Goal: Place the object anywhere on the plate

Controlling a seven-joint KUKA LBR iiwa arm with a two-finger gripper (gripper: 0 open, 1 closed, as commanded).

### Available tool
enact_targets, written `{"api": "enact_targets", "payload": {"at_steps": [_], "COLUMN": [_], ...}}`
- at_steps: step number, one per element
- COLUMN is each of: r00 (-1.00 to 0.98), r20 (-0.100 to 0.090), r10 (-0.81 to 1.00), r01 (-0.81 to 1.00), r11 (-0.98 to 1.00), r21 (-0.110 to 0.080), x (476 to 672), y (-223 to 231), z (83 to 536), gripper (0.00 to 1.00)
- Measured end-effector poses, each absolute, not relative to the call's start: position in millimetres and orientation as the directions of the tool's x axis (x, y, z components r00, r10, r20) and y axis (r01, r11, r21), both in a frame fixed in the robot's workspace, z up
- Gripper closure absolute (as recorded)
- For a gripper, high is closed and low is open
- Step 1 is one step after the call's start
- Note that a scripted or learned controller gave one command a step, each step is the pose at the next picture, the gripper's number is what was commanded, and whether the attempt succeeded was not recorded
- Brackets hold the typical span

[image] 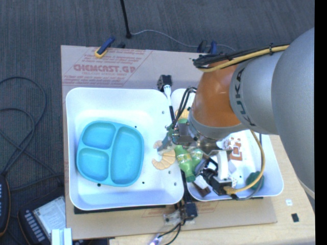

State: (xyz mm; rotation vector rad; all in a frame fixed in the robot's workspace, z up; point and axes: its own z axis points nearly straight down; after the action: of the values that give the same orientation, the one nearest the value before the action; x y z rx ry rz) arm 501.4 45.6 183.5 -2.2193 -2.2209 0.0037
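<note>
The blue plate (110, 152) lies bare in the left bin (70, 137), so nothing is placed yet. The gripper (179, 141) hangs at the bins' shared edge over a green object (185, 160), probably its target. I cannot tell how its jaws stand.

The grey, orange-banded arm (255, 86), cut off at the 3 o'clock edge, hides most of the right shallow white bin (273, 180); its hand (195, 158), at the bin's 9 o'clock, blurs into small clutter (204, 181).
</note>
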Motion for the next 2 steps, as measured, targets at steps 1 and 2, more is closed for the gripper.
{"api": "enact_targets", "payload": {"at_steps": [1, 2], "r00": [-0.002, 0.000], "r20": [0.000, -0.001], "r10": [1.000, 1.000], "r01": [1.000, 1.000], "r11": [0.002, 0.000], "r21": [-0.002, 0.002], "x": [499.3, 484.4], "y": [104, 107], "z": [205, 388], "gripper": [1.00, 1.00]}}
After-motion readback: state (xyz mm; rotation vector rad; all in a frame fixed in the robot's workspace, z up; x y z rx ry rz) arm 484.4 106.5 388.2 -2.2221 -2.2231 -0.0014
